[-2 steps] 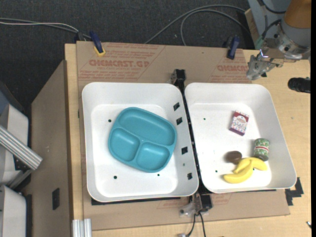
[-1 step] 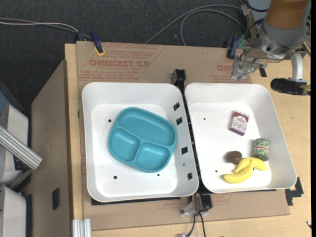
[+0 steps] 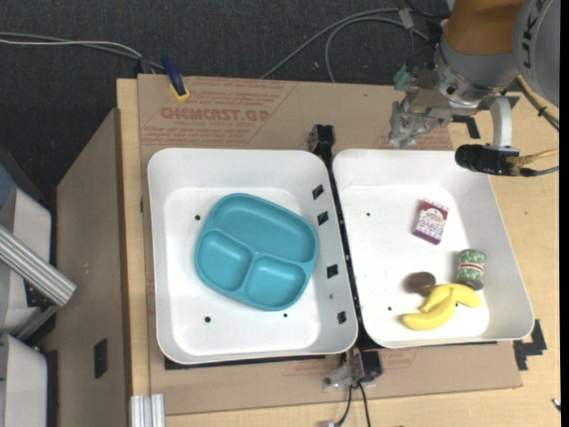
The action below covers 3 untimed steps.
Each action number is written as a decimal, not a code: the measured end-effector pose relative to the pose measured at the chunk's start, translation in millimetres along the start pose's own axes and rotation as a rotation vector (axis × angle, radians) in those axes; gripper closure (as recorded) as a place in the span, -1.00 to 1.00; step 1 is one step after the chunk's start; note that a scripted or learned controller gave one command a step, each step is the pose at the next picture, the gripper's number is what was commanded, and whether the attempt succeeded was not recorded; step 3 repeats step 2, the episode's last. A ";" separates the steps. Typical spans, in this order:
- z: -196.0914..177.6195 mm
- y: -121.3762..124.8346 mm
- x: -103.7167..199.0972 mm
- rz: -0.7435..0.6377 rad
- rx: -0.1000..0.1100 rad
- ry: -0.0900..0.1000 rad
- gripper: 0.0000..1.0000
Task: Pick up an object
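We're seeing the hand (image 3: 411, 130) hovering above the right bin's (image 3: 382, 318) far edge, holding nothing; can't tell finger state. Banana (image 3: 437, 308) lying well away, near corner.

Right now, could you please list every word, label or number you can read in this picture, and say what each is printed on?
"CHEMCAST.GP" in red, on the cardboard sheet under the bins; smaller red lines above and below it are too blurred to read.
Small box in the right bin: print too small to read.
Green can: label unreadable.
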<state>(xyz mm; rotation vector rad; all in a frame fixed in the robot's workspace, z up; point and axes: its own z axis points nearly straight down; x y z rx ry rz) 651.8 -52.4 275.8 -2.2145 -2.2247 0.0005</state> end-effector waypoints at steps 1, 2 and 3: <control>14.3 -15.8 57.9 0.000 0.002 0.000 1.00; 15.5 -16.7 113.9 -0.001 -0.001 0.000 1.00; 15.5 -16.7 113.9 -0.001 -0.001 0.000 1.00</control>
